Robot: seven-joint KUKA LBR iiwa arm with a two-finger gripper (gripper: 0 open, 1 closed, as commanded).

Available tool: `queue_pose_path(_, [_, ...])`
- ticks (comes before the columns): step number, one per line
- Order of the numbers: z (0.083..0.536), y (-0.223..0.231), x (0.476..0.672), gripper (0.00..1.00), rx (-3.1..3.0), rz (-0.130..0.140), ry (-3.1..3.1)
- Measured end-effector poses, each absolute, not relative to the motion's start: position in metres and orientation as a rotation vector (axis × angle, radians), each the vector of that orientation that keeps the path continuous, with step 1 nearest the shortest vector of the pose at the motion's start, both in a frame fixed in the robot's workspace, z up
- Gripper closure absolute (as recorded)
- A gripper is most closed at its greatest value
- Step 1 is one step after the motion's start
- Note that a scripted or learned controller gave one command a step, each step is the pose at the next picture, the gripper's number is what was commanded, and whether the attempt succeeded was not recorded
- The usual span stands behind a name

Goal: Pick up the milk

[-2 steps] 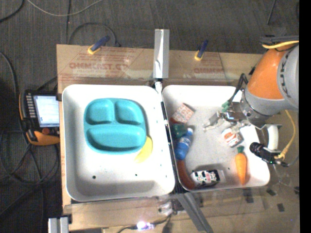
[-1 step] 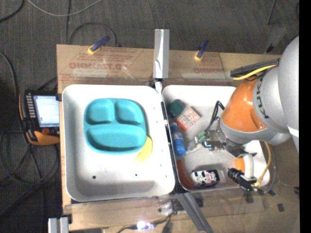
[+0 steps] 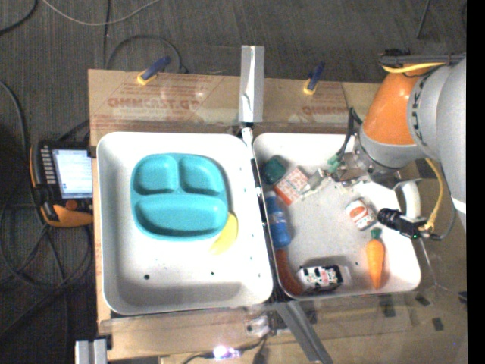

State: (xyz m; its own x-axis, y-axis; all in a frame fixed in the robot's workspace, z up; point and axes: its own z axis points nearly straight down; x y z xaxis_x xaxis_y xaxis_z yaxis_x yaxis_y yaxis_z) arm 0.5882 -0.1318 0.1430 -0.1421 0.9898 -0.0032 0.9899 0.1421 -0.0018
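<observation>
The milk (image 3: 292, 184) is a small orange-and-white carton lying on its side in the upper left of the right bin (image 3: 333, 237). My gripper (image 3: 336, 169) hangs low over the bin just right of the carton, at its right end; whether it touches the carton I cannot tell. The grey arm with its orange band (image 3: 394, 112) reaches in from the right.
Around the carton lie a teal object (image 3: 273, 167), a blue bottle (image 3: 278, 227), a small red-and-white can (image 3: 360, 214), a carrot (image 3: 375, 258) and a black-and-white box (image 3: 322, 277). The left bin (image 3: 121, 279) holds a teal divided plate (image 3: 179, 196) and a banana (image 3: 226, 236).
</observation>
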Motion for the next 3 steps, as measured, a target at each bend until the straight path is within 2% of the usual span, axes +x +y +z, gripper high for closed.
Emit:
queue_pose_path(1, [0.096, -0.116, 0.641, 0.0, 1.907, 0.007, 2.478])
queue_pose_path(2, [0.109, -0.116, 0.644, 1.0, 1.895, 0.014, 2.468])
queue_pose_path(3, [0.1, -0.176, 0.62, 1.0, 1.778, 0.022, 2.556])
